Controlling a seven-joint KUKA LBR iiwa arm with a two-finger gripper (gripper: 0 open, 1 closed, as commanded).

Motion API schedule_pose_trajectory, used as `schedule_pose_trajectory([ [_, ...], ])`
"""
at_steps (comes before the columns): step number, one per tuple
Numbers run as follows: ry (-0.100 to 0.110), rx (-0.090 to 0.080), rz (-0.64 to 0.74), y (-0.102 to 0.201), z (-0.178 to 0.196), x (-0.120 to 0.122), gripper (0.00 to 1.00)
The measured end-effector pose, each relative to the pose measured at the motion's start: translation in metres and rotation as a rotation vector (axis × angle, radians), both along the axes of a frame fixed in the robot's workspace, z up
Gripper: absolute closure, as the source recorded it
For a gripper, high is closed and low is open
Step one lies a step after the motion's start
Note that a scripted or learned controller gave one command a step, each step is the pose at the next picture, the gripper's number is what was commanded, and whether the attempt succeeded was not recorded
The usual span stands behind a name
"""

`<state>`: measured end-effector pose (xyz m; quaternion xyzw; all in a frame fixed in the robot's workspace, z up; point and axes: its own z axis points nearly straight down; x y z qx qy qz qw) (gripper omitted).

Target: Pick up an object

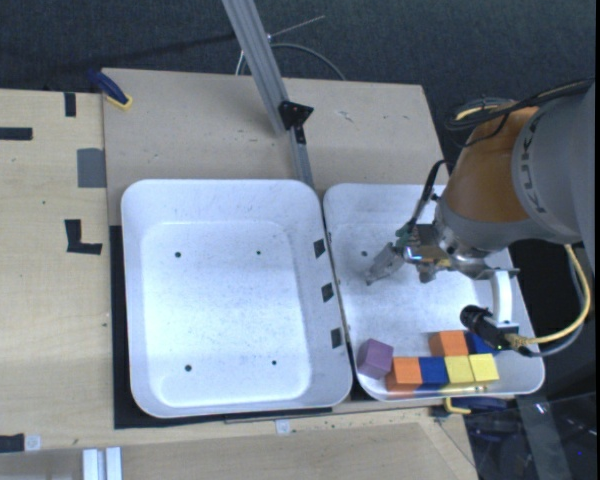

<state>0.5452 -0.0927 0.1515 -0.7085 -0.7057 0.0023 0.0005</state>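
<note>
Above the right bin (380, 203), the gripper (385, 266) hangs with nothing between its spread fingers, blocks (450, 368) lining the bin's near edge.

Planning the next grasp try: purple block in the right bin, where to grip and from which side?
Grip the purple block across its left and far faces, coming from above. It sits apart at the left end of the row, with the orange block crowding its right side and the right bin wall close behind. The gripper hangs farther up the bin.

a metal pole (263, 56) slants over the bench, blue-yellow tool (111, 88) far left.
</note>
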Motion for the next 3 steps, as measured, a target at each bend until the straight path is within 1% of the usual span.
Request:
schedule_pose_trajectory([
  [1,0.000,0.002,0.004,-0.001,-0.062,-0.002,0.00],
  [2,0.001,0.002,0.004,-0.002,-0.060,-0.018,0.00],
  [3,0.002,0.003,0.003,-0.001,-0.060,-0.052,0.00],
])
